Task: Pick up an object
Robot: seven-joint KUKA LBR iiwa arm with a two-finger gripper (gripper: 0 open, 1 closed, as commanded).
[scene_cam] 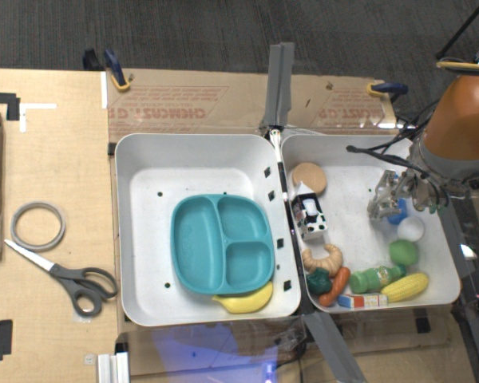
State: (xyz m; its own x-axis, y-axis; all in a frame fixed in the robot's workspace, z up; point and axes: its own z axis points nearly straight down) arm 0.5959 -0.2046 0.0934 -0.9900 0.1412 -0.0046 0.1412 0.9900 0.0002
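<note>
My gripper (381,204) hangs low over the right bin (347,162), near its right side. Just beside it lie a small blue object (397,211) and a white ball (411,230); I cannot tell whether it touches either. A green ball (403,252) sits below them. Along the bin's front lie a yellow corn cob (405,286), a green bottle (374,278), a small red-and-white box (361,300) and an orange carrot (336,286). At the left wall are a tan round bun (310,178), a white-and-black box (309,214) and a croissant (323,256).
The left bin (144,166) holds a teal divided plate (222,242) with a banana (243,300) at its front edge. On the bench to the left lie scissors (64,276) and a tape roll (38,224). The arm's orange band (463,118) stands over the right bin's far right corner.
</note>
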